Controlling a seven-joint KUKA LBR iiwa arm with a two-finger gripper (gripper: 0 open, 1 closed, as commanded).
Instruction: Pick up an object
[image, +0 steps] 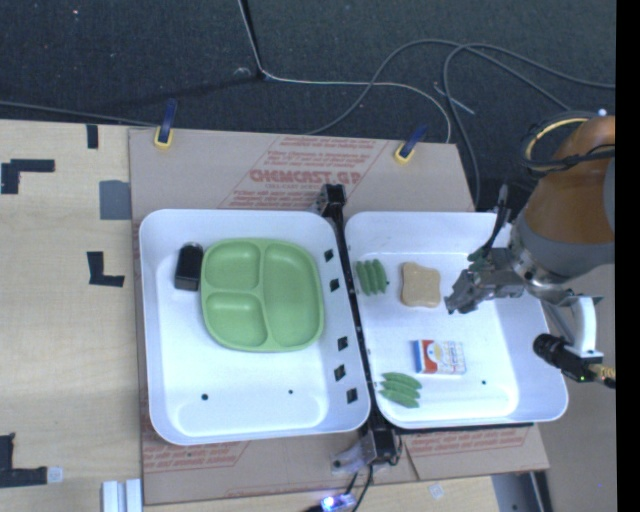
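The right bin (500, 400) holds a tan slice of bread (420, 285), a ridged green piece (371, 277) near the divider, a small white card with red and blue print (439, 357), and a green pea pod (401, 389) at the front. My gripper (466, 296) hangs over the right bin, just right of the bread and apart from it. Nothing shows between its dark fingertips. The grey arm with its orange band (575, 190) comes in from the right.
The left bin (160, 330) bears a green divided plate (262, 294) and a small black block (188, 267) beside its left rim. Black clips run along the divider (345, 310) between the bins. Cables lie on the dark floor behind the bench.
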